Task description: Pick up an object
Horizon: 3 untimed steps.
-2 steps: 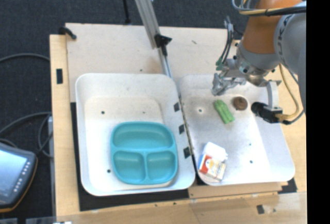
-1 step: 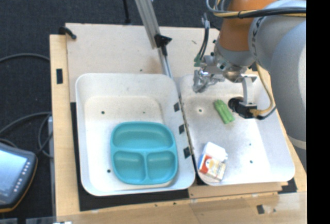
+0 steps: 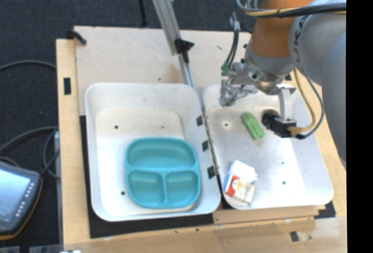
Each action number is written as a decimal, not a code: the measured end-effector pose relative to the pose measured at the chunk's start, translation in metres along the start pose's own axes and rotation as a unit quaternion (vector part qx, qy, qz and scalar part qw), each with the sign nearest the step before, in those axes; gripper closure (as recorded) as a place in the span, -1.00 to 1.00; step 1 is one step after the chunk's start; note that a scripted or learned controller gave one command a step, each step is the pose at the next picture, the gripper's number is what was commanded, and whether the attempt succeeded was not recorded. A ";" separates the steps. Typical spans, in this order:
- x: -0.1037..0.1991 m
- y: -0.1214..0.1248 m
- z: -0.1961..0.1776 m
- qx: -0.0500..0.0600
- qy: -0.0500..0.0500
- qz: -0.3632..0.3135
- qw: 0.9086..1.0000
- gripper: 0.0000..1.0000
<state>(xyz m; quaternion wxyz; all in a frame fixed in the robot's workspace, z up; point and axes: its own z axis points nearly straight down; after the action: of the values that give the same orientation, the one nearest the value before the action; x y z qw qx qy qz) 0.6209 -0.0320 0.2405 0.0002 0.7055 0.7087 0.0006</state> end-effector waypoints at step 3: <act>-0.003 0.003 -0.030 -0.001 -0.002 -0.006 1.000 1.00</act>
<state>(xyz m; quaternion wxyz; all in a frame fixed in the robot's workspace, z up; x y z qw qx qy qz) 0.6234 -0.0351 0.2707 0.0023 0.7012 0.7129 0.0006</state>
